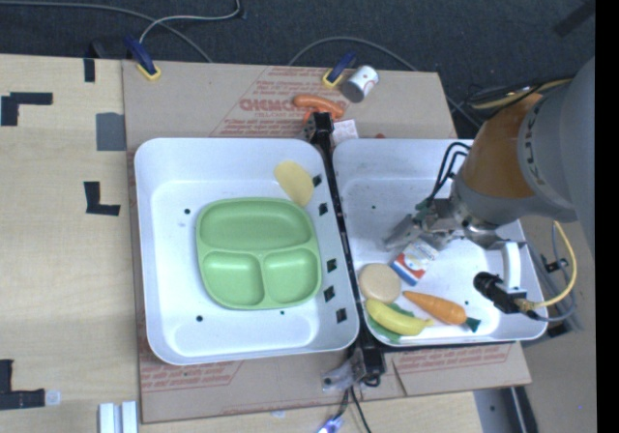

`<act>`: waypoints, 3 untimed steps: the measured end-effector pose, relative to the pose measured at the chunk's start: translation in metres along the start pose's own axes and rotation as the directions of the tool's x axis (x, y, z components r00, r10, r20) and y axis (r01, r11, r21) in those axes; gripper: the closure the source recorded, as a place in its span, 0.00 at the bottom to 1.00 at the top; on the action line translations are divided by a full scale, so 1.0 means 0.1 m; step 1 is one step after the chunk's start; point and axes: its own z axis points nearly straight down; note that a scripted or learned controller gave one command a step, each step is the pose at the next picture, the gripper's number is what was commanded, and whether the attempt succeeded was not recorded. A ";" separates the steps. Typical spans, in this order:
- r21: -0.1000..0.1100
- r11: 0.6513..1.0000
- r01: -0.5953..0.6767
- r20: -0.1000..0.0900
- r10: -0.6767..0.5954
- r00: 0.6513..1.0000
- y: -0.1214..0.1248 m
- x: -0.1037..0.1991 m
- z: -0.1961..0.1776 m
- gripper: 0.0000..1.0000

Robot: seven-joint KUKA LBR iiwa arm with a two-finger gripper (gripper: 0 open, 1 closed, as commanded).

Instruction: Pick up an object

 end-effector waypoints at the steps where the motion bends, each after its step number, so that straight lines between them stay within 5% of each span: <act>1: 0.001 1.000 -0.002 0.002 0.002 1.000 0.00 -0.01 -0.10 1.00; 2: 0.008 1.000 -0.002 -0.001 0.002 1.000 -0.35 0.31 -1.18 1.00; 3: 0.009 1.000 -0.003 -0.001 0.003 1.000 -0.28 0.12 -1.45 1.00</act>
